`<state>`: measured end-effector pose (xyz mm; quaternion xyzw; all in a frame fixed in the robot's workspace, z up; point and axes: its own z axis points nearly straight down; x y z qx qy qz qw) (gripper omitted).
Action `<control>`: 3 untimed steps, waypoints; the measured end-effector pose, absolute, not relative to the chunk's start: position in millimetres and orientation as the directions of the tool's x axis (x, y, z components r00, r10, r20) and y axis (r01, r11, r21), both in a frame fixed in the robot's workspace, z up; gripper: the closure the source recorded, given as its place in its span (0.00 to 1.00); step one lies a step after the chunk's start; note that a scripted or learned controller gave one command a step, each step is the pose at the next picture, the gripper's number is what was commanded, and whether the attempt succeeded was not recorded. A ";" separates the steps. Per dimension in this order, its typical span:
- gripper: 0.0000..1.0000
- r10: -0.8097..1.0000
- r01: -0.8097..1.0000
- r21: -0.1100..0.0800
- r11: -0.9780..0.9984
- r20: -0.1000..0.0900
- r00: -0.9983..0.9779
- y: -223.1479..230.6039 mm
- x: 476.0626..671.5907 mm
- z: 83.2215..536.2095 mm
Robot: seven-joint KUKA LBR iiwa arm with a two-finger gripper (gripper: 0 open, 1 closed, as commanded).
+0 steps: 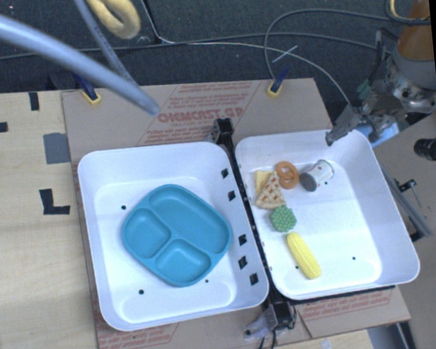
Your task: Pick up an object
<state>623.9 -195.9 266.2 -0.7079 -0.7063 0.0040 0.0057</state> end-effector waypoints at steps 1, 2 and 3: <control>0.00 1.000 1.000 -0.001 0.002 0.000 -0.002 -195.2 626.1 274.3; 0.00 1.000 1.000 -0.006 0.003 0.000 -0.003 -192.1 633.1 213.4; 0.00 1.000 1.000 -0.004 0.003 -0.001 -0.003 -189.9 642.9 159.5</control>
